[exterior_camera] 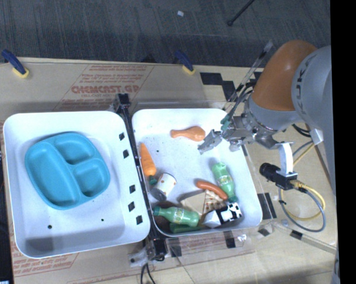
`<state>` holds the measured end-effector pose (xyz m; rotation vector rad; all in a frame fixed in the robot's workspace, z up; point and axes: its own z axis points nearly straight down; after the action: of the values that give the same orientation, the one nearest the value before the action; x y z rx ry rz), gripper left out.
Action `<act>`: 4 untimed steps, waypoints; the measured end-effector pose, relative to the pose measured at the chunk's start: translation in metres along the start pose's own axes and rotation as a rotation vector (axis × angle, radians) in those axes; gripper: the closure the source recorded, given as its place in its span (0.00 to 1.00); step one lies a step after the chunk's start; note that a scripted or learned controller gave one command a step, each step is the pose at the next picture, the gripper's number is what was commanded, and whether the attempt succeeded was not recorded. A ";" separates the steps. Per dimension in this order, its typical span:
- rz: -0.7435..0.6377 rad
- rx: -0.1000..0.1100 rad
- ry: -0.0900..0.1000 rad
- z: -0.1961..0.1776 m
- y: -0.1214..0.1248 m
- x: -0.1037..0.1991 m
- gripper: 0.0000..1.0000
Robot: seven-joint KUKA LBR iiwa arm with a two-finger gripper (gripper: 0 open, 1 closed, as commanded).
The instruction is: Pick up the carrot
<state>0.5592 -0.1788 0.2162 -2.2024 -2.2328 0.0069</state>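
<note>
- Hovering over the right bin (238, 116) near its far right rim, the gripper (212, 140) hangs just beside a tan, drumstick-shaped toy (188, 133), with nothing between its fingers; whether they are spread or closed cannot be told at this size.
- Lying along the right bin's left wall, the carrot (147, 160) sits well apart from the gripper, across a bare stretch of white floor.
- Reaching it well likely means travelling left across the bin, passing above the drumstick toy, and turning the wrist so the fingers straddle the carrot's narrow width, not its length.
- Closeness to the wall is the risk: one finger has little room on that side, so a descent set slightly toward the bin's middle looks safer.
- A small white cup-like piece (166, 181) rests just beside the carrot's lower end, so a grip nearer the upper half seems cleaner.
- Slim, orange and tapered, the carrot looks smooth and rigid, likely to slip if pinched at its tip.
- A blue divided tray (67, 169) rests in the left bin (16, 191).
</note>
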 end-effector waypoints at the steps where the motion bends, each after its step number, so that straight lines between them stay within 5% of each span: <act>1: 0.030 -0.032 -0.009 0.109 0.099 0.018 0.00; 2: 0.162 0.003 0.001 0.119 0.070 0.072 0.00; 3: 0.235 0.008 0.000 0.124 0.065 0.085 0.00; 4: 0.360 0.007 0.001 0.125 0.036 0.079 0.00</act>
<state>0.5929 -0.0992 0.0906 -2.5626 -1.8001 0.0157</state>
